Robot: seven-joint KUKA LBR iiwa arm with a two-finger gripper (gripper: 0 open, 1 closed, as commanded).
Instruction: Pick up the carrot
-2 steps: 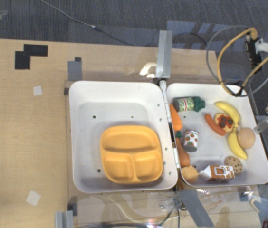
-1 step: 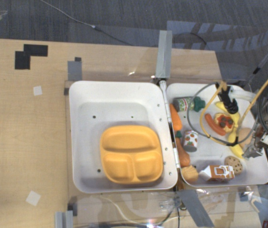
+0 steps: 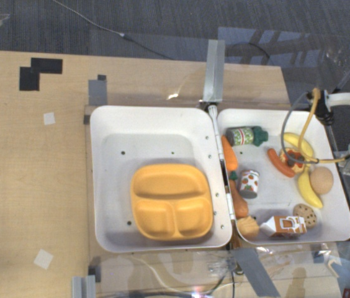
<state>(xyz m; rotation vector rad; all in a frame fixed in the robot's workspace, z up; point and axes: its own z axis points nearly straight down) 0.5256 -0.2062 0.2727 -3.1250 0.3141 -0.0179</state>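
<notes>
From my seat, the orange plastic carrot (image 3: 228,153) lies along the nine o'clock wall of the right shallow white bin (image 3: 342,219), a green bottle (image 3: 247,136) at its two o'clock, a small tin can (image 3: 249,183) at its four o'clock, and the yellow divided tray (image 3: 171,200) in the left white bin (image 3: 110,166).

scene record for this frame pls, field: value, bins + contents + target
left bin: holds yellow divided tray
right bin: holds toy food
target: carrot, lying along the right bin's left wall, near the divider
second carrot-like piece: lower on the same wall
near target: green bottle above right, small can below right
other items: banana, egg, hot dog, cookie, carton, bread piece
bench: wooden, taped bin corners
</notes>
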